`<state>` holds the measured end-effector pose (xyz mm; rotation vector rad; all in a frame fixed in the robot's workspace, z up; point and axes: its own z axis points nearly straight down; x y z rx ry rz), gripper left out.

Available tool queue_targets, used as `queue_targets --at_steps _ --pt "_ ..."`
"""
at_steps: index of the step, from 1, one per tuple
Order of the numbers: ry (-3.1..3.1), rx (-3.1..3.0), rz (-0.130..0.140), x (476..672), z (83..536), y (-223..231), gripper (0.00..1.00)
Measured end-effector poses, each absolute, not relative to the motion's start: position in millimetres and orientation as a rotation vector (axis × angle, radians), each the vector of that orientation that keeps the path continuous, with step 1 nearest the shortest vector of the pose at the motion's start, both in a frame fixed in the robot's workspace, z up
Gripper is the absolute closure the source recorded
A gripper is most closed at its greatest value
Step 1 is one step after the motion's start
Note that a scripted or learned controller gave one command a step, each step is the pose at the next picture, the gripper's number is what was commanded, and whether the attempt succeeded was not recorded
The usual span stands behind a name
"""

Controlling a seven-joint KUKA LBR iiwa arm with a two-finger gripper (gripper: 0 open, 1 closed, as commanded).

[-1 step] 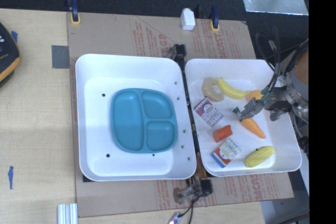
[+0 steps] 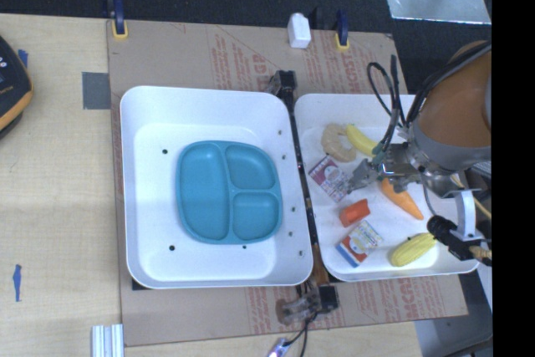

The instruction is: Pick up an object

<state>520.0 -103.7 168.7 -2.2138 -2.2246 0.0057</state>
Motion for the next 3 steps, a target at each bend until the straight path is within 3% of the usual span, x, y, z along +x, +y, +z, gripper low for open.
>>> queue_targets --at_steps 1,2,3 --pt "-2.224 -2.214 0.006 502.7 90.9 -92.2 0.0" --pt "-2.228 -2.211 0.007 503.1 101.5 -93.2 1.0" --pt "-2.226 -2.215 0.001 544.6 192.1 -30.3 1.0"
